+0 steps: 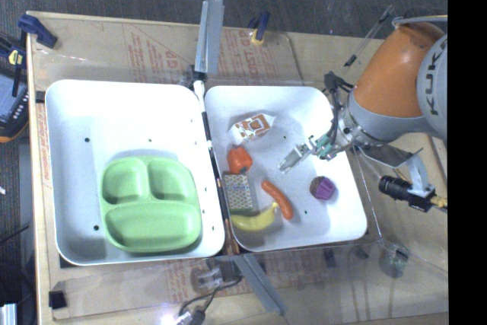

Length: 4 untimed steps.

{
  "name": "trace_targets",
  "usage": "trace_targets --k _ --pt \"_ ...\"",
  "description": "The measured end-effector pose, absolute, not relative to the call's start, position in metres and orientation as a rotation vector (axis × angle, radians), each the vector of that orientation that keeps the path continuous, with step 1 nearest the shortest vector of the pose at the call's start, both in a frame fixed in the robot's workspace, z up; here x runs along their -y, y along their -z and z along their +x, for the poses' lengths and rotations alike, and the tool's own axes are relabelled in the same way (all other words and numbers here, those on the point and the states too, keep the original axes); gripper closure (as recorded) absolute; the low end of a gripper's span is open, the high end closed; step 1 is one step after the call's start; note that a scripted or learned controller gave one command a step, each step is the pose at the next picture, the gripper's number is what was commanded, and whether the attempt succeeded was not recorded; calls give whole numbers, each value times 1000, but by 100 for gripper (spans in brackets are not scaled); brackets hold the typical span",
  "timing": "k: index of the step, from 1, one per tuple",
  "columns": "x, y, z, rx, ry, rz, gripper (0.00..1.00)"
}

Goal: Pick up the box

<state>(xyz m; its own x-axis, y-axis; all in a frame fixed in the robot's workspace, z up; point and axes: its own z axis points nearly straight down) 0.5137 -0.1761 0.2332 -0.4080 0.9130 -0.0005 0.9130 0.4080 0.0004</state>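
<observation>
Left bin [68, 164]: green tray [151, 205]; right bin [304, 99]: box [252, 126] (white-orange), banana [255, 219], sausage [277, 198]; gripper [293, 158], fingers parted and holding nothing, hovers just right of and below the box.

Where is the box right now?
The box lies in the right bin, near its far left corner, just above the orange pepper and left of the gripper.

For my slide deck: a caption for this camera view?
Gripper poised in right bin, near box, among toy foods; green tray in left bin.
</observation>
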Motion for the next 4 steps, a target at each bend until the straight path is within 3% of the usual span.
trace_targets --k 1,2,3,4 --pt "139 -115 476 -2521 2 1883 0" --pt "129 -96 551 -2362 -7 2066 0" --pt "122 -97 482 -2485 -8 1904 0" --pt "123 -107 483 -2488 -7 1901 100"
